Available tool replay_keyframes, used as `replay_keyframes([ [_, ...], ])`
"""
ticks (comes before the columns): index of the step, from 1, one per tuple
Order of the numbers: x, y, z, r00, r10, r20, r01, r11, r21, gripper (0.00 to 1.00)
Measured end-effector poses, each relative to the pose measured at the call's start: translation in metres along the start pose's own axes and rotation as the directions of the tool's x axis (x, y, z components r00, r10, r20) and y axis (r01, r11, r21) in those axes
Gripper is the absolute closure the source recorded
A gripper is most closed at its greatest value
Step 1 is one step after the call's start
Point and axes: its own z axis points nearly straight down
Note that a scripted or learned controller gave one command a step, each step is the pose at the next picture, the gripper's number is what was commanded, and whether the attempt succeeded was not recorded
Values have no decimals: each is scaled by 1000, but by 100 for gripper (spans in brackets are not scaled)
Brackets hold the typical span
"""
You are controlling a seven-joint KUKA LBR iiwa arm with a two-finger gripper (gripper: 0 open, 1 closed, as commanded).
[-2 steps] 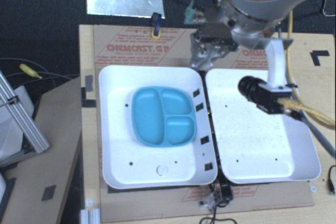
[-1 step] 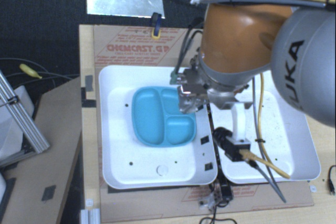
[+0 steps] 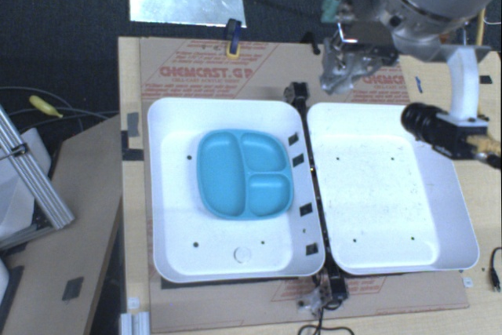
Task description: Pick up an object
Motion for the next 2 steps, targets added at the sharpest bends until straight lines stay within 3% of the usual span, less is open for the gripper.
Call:
replay_keyframes([
  [1,54,-3,111,1000,-6,8,5,1000,28,100],
  [2,-27,-3,139,1000,9,9,-9,1000,21,100],
])
